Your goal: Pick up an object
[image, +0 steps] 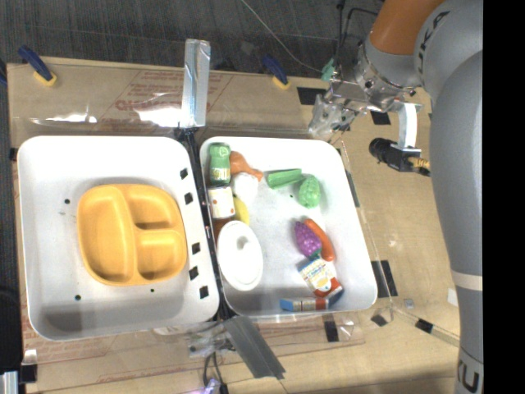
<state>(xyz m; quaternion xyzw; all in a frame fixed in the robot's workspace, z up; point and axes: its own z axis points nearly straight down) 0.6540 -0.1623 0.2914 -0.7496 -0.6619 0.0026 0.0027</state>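
The hand [330, 120] hangs over the rim of the right bin [354, 212] at about one o'clock from the bin's middle, and nothing sits between its fingers. They look parted, though the angle is tight. So my read is that this is the approach step: no object chosen by contact yet, the pick not yet made.

Plenty to choose from down there. A green bottle [219, 163] lies along the bin's eleven o'clock edge, with a small brown bottle [221, 202] just below it. A green toy pepper [284, 177] and a knobbly green toy vegetable [309, 191] sit nearest the hand, toward twelve. A round white lid [240, 254] lies at seven o'clock, a purple grape bunch [307, 238] touching an orange toy carrot [320, 238] at four, and a small carton [318, 276] just past them at five.

Next move, I'd judge: swing inward, drop over the green pieces, close cleanly on one without dragging its neighbour.

The left bin [41, 220] carries a yellow divided tray [131, 232]. Both bins rest on a desk [402, 245] of pale board, taped at the corners, with blue clamps [37, 64] along the far edge and dark floor beyond.
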